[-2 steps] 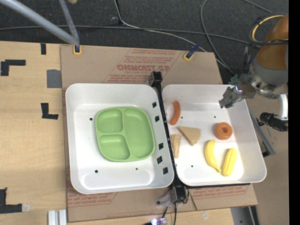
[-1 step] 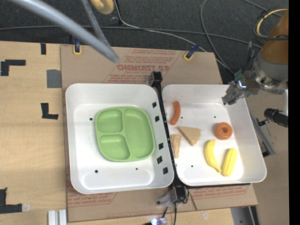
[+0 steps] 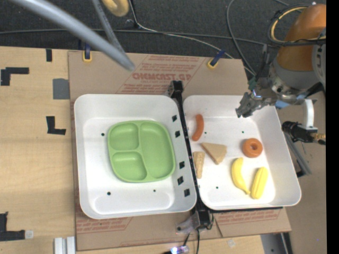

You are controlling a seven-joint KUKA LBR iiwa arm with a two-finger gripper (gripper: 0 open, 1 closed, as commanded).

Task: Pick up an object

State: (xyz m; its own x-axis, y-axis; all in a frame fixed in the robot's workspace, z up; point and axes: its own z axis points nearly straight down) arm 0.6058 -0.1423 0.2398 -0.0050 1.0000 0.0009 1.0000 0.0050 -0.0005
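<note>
Bench: pale wood top with a brown cardboard sheet under both bins; black floor along the far edge.
Left bin: white, shallow; sits on the left half of the cardboard.
Green plate: three-compartment tray, flat in the middle of the left bin, nothing on it.
Divider: black clips and bracket along the seam where the two bins meet.
Right bin: white, shallow; touches the left bin at the seam.
Sausage: reddish, curved; near the right bin's left edge, towards its far side.
Bread slice: tan piece; against the right bin's left edge, just nearer than the sausage.
Cheese wedge: tan triangle; just beside the bread slice, centre-left of the bin.
Banana: yellow; near side of the right bin, right of centre.
Doughnut: orange ring; right of the cheese wedge, apart from it.
Corn cob: yellow; just beside the banana, towards the near right corner.
Gripper: dark fingers over the right bin's far edge, well apart from all the food; cannot tell whether spread or closed; nothing seen between them.
Arm: grey with orange band, entering past the far right corner.
</note>
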